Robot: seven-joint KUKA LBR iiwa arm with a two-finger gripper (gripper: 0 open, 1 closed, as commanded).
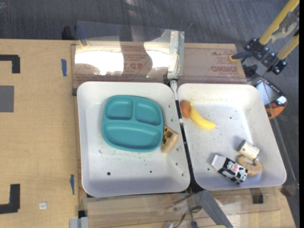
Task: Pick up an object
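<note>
The left bin point(90, 141) holds a teal divided plate point(133, 123), and a small sandwich-like toy point(168, 137) leans against the plate's right edge. In the right bin point(228, 103), a yellow banana point(202, 121) lies near the back left, touching a small orange piece point(185, 109) by the dividing wall. At the front right of that bin, a short white and tan cylinder point(249, 150), a tan curved piece point(255, 167) and a black and white box point(229, 168) are clustered close together.
The two bins meet along a raised rim point(184, 141). A cardboard sheet with a shiny plastic panel point(142, 61) stands behind them. Yellow-handled clamps point(278, 27) sit at the top right. A small orange and grey item point(274, 106) lies just outside the right bin.
</note>
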